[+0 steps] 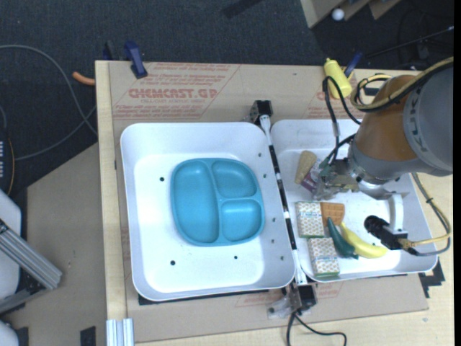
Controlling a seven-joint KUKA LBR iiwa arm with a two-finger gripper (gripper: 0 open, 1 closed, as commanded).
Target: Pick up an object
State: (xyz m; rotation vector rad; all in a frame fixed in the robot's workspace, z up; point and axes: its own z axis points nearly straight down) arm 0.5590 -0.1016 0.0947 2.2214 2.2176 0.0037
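Observation:
My gripper [325, 179] is low in the right bin [288, 137], at its upper left part. It hangs right beside a tan wedge-shaped object [307, 164] and a small purple object [309, 185], which lie at its left. Whether it touches either one is hidden by the wrist. Nearer the front lie a patterned box [311, 219], a second patterned box [324, 256], a small orange-brown piece [333, 210], a green object [338, 237] and a yellow banana [365, 246].
The left bin [144, 265] holds a blue divided plate [216, 200] in its middle. A black-clipped divider [277, 186] runs between the bins. The grey arm with its orange band [389, 128] covers the right bin's far right part. Yellow cables [338, 78] hang above it.

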